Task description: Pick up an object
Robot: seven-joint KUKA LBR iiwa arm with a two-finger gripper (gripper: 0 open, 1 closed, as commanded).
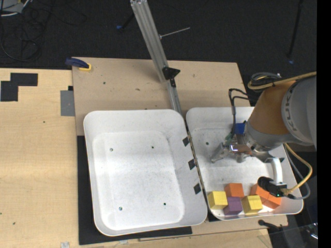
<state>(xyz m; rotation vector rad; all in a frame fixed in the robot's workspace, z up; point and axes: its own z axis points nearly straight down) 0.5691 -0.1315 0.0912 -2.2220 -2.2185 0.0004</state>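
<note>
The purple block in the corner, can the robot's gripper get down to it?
Probably, but it looks tricky. The gripper hangs in the same bin, above the purple block. But yellow blocks crowd both sides, with an orange block behind, leaving little room.

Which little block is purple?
The purple block in the right bin, sitting between the two yellow blocks, just below the orange block.

A broad grey arm segment (pixel 302 112) is seen, joined to a wide orange band (pixel 266 112) above the wrist. Black cables (pixel 239 94) are looped beside the band, and a small blue part (pixel 239 128) is mounted below it. The gripper (pixel 223 153) is built of pale metal.
</note>
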